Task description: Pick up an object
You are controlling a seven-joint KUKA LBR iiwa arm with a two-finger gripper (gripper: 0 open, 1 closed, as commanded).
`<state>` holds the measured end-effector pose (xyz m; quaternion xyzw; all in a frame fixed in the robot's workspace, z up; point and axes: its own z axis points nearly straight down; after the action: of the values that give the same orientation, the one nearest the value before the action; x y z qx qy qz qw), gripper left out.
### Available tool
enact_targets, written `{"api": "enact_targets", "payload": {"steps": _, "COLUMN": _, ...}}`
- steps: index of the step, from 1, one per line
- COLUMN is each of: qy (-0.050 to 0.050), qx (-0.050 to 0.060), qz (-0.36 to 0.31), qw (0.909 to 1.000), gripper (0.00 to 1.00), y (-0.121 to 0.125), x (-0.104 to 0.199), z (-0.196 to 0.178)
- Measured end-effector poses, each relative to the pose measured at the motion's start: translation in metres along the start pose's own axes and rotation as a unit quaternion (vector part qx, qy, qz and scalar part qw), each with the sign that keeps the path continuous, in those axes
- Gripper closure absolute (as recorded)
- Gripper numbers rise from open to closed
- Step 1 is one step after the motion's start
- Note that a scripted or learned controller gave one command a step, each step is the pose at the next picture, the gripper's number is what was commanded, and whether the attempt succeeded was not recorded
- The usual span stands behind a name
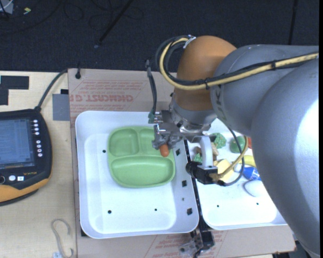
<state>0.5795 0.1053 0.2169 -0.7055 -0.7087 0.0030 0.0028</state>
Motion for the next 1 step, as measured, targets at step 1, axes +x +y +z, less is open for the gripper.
{"api": "enact_targets", "payload": {"steps": 1, "qy": -0.001, "qx": 0.001, "qz": 0.001, "qw": 1.0, "gripper": 1.0, "y": -0.0062, "x": -0.0152, "z": -0.0095}}
